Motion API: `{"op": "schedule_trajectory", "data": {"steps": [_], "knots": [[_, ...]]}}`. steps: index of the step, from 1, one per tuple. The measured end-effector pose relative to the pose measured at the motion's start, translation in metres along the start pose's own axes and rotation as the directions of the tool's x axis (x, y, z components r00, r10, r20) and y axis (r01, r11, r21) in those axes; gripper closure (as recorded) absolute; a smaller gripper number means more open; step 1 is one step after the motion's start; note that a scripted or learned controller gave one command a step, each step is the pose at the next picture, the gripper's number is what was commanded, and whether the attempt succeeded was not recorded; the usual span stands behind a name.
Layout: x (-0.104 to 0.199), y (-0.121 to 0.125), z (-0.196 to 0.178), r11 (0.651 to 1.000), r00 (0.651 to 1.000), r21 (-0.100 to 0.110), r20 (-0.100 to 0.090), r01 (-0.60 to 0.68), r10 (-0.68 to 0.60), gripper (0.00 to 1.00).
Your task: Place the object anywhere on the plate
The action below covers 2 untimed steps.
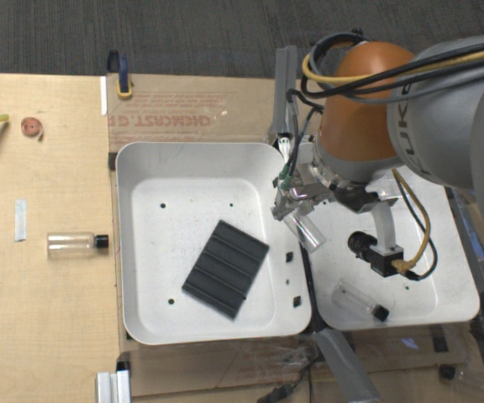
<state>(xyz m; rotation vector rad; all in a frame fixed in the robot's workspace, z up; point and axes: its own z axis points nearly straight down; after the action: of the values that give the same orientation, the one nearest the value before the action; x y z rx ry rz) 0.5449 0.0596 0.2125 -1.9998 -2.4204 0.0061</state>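
**Ana:** Gripper [301, 222] first: where is it, and is it holding anything?

**Ben:** It hangs over the seam where the two bins meet, at the upper right corner of the left bin [133, 225]. I can't tell whether it is open or closed, because the arm [444, 116] and its cables crowd the view. I can make out nothing held in it.

**Ana:** What is where, biggest things first?

**Ben:** The right bin [444, 292] sits under the arm. The left bin holds the plate [225, 269], a dark ribbed slab lying flat and turned at a slant. The object looks to be the small clear bottle [358, 300], lying on its side near the front edge of the right bin. It is well apart from the plate, with the bin walls between them.

**Ana:** Which way does it point?

**Ben:** Its long axis runs from upper left to lower right in the view. The black cap [381, 313] is at the lower right end, pointing away from the plate.

**Ana:** So which step is this?

**Ben:** My judgement is the pick isn't done yet. The bottle is in the wrong bin and the gripper is not over it.

**Ana:** And the next move?

**Ben:** Probably moving toward the front of the right bin and coming down over the bottle's middle. The grip should close across the short width, not along the long axis. A clear round bottle may roll, so it needs a centred approach.
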Motion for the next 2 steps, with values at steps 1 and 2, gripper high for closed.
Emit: {"op": "schedule_trajectory", "data": {"steps": [1, 2], "knots": [[0.001, 0.116, 0.022, 0.995, 0.995, -0.002, 0.001, 0.097, -0.097, 1.0], [-0.054, 0.105, -0.211, 0.984, 0.984, -0.003, 0.002, 0.177, -0.177, 1.0]]}}
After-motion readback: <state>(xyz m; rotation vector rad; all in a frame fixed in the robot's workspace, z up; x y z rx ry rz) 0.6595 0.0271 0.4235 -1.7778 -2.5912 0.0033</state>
